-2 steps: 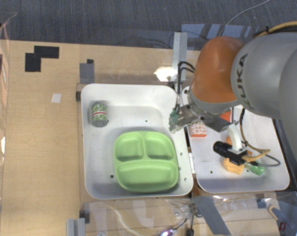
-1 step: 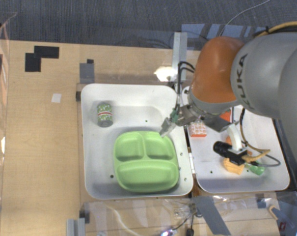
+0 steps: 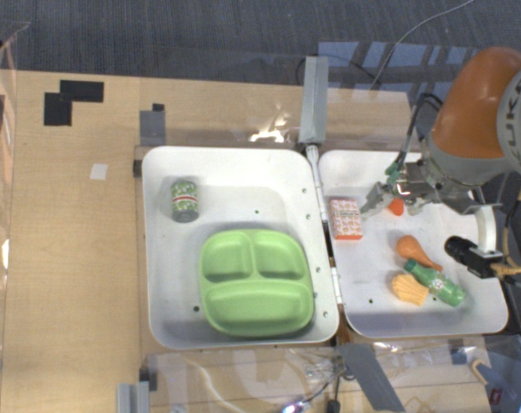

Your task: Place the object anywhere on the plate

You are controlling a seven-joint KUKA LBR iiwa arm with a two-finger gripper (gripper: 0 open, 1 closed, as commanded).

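A green plate (image 3: 257, 284) with three compartments lies in the left bin (image 3: 157, 256), toward its front. My gripper (image 3: 392, 194) hangs over the back of the right bin (image 3: 363, 312). A small orange-red thing (image 3: 397, 205) sits right under the gripper tip. A pink box (image 3: 345, 218) lies just left of the gripper, by the bin's left wall. Further forward lie an orange drumstick-shaped toy (image 3: 413, 249), a green bottle (image 3: 436, 285) and a yellow ridged piece (image 3: 408, 290).
A small can (image 3: 184, 200) with a green and red label stands at the back left of the left bin, apart from the plate. A raised divider (image 3: 322, 231) runs between the two bins. The arm's orange band (image 3: 475, 101) looms over the right bin's back corner.
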